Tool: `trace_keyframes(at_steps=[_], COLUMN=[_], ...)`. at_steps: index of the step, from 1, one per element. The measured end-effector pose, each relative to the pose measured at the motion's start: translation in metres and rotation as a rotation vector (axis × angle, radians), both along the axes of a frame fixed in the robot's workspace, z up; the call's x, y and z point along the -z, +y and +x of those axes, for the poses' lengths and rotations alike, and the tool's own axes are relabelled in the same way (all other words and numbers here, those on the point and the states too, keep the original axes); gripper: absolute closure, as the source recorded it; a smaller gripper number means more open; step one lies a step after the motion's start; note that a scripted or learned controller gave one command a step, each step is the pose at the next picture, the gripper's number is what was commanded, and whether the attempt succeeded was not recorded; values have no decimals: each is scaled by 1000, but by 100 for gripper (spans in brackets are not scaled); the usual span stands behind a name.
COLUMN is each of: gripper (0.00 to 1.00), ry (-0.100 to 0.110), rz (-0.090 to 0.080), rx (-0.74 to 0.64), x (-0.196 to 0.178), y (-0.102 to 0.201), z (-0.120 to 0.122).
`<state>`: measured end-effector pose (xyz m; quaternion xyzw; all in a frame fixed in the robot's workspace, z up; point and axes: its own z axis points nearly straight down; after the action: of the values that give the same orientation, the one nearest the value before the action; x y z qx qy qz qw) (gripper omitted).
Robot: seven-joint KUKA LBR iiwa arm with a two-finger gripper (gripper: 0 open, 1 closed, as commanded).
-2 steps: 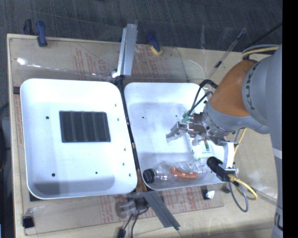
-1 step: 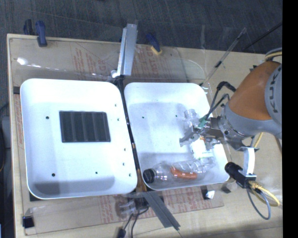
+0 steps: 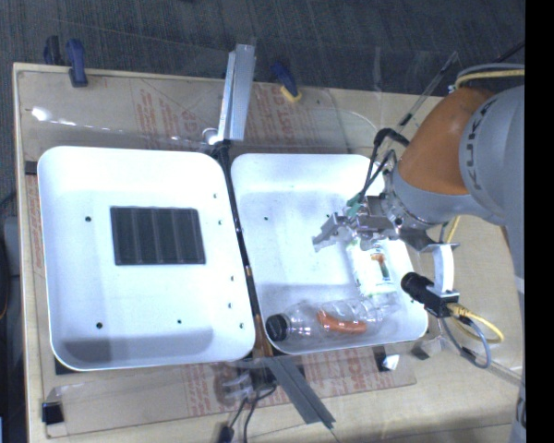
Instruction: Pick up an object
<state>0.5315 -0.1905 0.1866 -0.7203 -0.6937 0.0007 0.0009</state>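
Right bin holds a clear bottle lying crosswise, black cap leftward; claw grip state unclear.

**Robot lab bench**

My workplace reads as a robotics lab: plywood bench over dark carpet, blue clamps at 11 o'clock, two white bins, loose cables at 4 o'clock.

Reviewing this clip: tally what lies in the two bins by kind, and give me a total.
Clear plastic bottle with black cap, lying in the right bin: 1
White tube-like item with an orange mark, right bin, below the gripper: 1
Dark ribbed rectangular panel, left bin: 1
Total: 3
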Motion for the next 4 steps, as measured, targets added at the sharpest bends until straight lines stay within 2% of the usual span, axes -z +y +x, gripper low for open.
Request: trace_keyframes(at_steps=[1, 2, 3, 4], gripper=[0, 0, 0, 0], ry=[2, 0, -2, 0], rz=[2, 1, 0, -1], rx=[-28, -15, -63, 80], x=[-4, -27, -57, -42], y=[-18, -18, 44, -20], z=[-17, -12, -1, 0])
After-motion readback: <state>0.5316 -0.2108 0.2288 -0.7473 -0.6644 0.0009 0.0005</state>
